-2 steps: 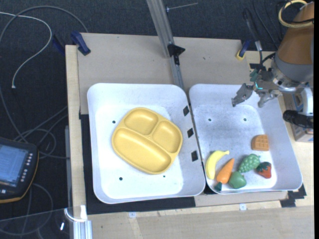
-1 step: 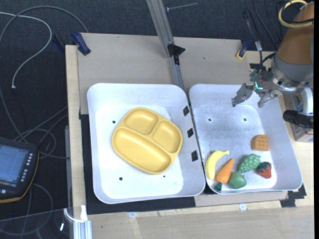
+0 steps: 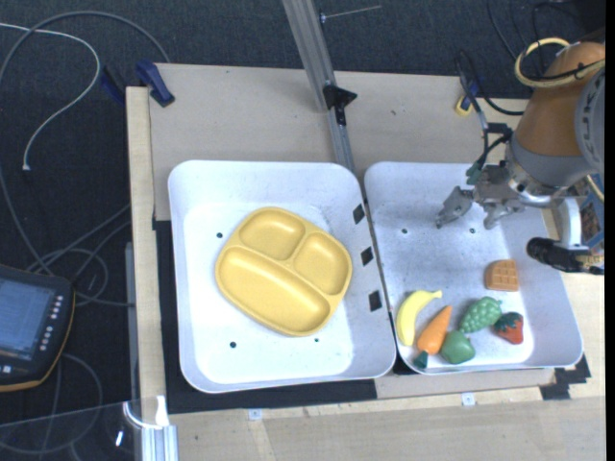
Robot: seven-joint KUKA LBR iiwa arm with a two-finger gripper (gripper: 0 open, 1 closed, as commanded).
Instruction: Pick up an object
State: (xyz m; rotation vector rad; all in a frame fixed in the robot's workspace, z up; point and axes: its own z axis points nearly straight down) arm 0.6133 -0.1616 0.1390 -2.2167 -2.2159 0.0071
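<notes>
On a pale wooden worktop [image 3: 245,94], set over dark carpet [image 3: 67,113] strewn with thin cables [image 3: 58,41], two shallow white bins sit side by side, their inner walls touching. A metal post [image 3: 307,36] slants up from between their far ends. At the lower left of the floor lies a handheld control pendant [image 3: 29,325] with a dark screen. A blue clamp [image 3: 154,83] grips the worktop's far left corner.

Within the left bin [image 3: 192,209] rests a yellow divided plate [image 3: 283,270], lying flat and turned at a slant, its three compartments bare.

Within the right bin [image 3: 413,195] the toy foods gather along the near side. A banana [image 3: 415,313] lies nearest the dividing wall, with a carrot [image 3: 434,328] just beside it and a green pepper [image 3: 458,349] touching the carrot's near end. A bunch of green grapes [image 3: 481,312] sits next to these, and a red strawberry [image 3: 510,327] lies just to its right. A small brown waffle [image 3: 501,276] sits apart from the cluster, farther back.

Above the far right part of this bin hangs the grey arm [image 3: 557,113], reaching in from the right. Its hand [image 3: 475,209] has its two fingers spread apart with nothing between them, over bare bin floor, well clear of the waffle and the other foods.
</notes>
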